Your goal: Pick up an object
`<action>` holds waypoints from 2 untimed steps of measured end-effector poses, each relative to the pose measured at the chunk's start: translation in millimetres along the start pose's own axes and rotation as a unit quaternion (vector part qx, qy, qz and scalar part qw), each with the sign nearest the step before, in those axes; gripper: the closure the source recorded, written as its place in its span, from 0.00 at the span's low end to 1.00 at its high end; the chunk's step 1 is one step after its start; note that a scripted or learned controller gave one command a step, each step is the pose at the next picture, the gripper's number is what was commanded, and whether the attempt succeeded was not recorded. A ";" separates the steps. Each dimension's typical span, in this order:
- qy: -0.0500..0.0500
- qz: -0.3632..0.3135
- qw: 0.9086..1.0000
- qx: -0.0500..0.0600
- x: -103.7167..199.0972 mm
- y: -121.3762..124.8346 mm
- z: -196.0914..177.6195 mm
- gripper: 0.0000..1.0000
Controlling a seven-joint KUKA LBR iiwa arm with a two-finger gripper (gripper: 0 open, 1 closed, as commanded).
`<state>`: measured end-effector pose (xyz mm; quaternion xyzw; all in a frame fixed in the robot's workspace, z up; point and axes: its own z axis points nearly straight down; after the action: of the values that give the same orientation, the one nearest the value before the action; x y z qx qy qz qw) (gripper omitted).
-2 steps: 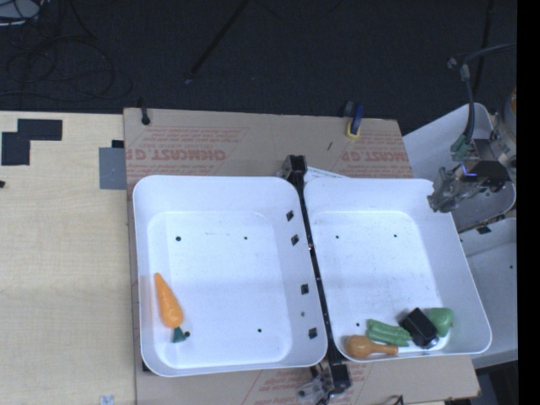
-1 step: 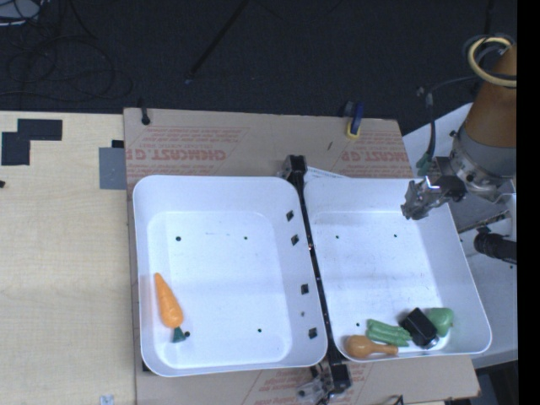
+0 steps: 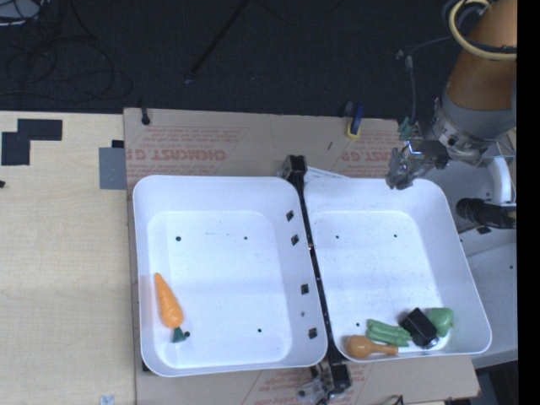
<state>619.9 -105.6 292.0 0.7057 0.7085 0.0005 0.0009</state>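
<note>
My gripper [image 3: 400,175] hangs over the far right rim of the right bin [image 3: 380,201], well away from every object. An orange carrot [image 3: 168,301] with a small green top lies near the front left corner of the left bin [image 3: 211,194]. Along the front edge of the right bin lie a green pod [image 3: 387,332], a black block [image 3: 419,327], a green rounded piece [image 3: 440,317] and an orange gourd-shaped piece [image 3: 368,347], packed close together.
A black divider strip [image 3: 305,260] runs between the two bins. Both bins rest on brown cardboard [image 3: 219,146] on a pale wooden bench [image 3: 59,260]. A blue and yellow clip [image 3: 354,121] stands at the cardboard's far edge.
</note>
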 end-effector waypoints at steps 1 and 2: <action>0.001 -0.001 1.000 0.001 49.7 25.5 -7.5 1.00; -0.001 0.006 1.000 0.006 -19.5 -35.1 28.5 1.00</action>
<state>584.9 -125.2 263.4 0.7098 0.7044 -0.0040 -0.0027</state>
